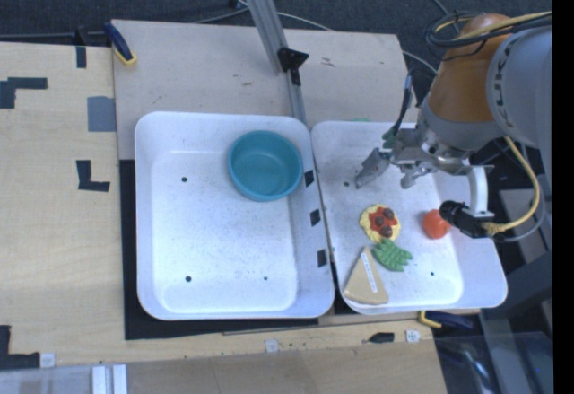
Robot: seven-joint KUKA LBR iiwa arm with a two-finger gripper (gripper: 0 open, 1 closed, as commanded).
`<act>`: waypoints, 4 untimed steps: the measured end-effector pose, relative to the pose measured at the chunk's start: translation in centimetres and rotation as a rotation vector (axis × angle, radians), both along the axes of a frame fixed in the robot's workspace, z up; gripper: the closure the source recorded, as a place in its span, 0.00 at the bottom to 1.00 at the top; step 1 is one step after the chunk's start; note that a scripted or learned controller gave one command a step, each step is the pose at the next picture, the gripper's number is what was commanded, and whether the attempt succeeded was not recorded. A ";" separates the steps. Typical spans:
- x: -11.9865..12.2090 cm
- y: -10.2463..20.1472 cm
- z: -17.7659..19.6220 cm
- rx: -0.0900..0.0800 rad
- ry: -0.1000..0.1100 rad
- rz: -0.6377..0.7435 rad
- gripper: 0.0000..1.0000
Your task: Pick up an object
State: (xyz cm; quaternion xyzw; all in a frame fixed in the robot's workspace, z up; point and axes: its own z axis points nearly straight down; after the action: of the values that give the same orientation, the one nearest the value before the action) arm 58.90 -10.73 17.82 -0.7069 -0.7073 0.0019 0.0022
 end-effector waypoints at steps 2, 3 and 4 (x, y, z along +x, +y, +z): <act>0.3 -0.1 -9.0 -0.001 -0.006 0.000 0.00; 0.3 -0.2 -7.8 -0.002 -0.008 0.000 1.00; 0.5 0.0 -3.6 -0.001 -0.009 0.000 1.00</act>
State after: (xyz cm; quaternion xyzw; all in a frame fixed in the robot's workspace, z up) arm 59.43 -10.74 14.23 -0.7069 -0.7073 -0.0009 -0.0012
